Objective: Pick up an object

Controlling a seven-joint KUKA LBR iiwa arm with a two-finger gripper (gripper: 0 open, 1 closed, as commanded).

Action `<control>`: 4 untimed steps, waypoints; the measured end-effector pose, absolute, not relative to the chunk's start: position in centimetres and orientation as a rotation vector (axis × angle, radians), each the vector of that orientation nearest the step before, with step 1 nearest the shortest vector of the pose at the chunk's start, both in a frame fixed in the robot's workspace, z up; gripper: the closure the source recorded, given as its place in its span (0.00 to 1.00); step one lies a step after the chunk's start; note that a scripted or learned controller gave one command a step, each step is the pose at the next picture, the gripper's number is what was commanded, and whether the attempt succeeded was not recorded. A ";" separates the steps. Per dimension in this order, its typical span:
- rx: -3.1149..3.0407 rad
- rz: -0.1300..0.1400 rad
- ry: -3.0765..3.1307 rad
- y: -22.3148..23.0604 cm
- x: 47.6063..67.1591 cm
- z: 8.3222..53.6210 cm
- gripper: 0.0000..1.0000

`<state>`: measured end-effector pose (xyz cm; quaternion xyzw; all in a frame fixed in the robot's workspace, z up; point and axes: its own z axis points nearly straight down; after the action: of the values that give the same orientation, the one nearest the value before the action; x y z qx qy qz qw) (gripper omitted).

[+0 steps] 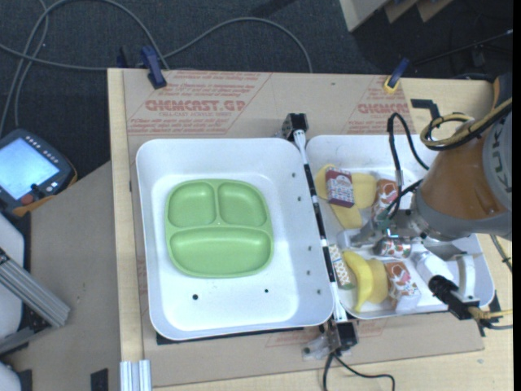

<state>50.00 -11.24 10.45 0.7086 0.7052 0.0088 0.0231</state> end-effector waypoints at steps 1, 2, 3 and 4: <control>2.193 0.028 2.184 -11.2 50.0 10.4 0.00; 2.188 0.029 2.171 -11.6 50.2 11.7 1.00; 2.188 0.028 2.172 -11.5 50.2 11.7 0.00; 2.218 0.002 2.221 -11.0 56.7 11.6 0.00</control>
<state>56.72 -11.02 11.60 0.7066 0.7076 0.0006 0.0012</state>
